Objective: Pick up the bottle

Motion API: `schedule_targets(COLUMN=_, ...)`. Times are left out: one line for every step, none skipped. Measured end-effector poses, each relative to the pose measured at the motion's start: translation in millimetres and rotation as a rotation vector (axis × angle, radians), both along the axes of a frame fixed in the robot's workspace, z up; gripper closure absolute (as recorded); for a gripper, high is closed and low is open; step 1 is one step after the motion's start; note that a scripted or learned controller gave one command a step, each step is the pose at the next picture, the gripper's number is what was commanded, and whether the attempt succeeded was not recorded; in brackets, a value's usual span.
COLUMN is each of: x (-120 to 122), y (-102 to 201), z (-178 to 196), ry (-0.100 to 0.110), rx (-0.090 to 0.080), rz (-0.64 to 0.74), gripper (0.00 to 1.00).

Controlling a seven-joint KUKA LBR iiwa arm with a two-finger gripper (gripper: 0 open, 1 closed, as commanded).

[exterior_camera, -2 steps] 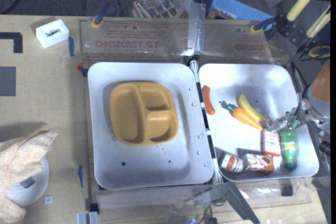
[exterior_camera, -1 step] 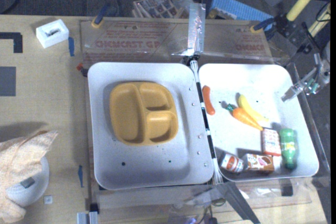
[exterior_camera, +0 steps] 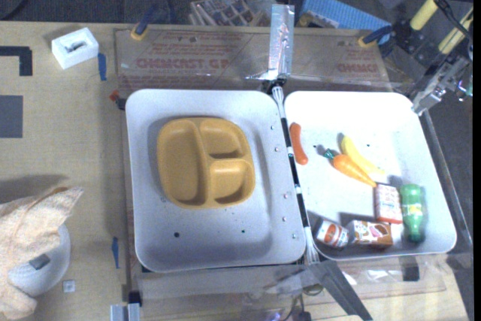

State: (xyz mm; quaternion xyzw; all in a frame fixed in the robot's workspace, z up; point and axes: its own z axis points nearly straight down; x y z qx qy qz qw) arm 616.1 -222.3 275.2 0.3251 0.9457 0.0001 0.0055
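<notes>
While green bottle (exterior_camera: 412,213) lies in right bin (exterior_camera: 428,139) near corner, arm seen raised at far right; tool state cannot be told.

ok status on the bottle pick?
Gripper up at right bin's far right corner, nothing in it. Green bottle lying near right wall, untouched. Red carton tight against its left side.

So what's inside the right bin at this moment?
The right bin holds a green bottle, a red-and-white carton, another carton, a small can, a carrot, a banana and a sausage. Anything beneath them is covered.
</notes>
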Motion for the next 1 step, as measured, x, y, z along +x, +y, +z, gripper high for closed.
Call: schedule_targets(x=42.0, y=-1.2, z=45.2, ry=0.000, rx=-0.001, rz=0.137, gripper=1.00)
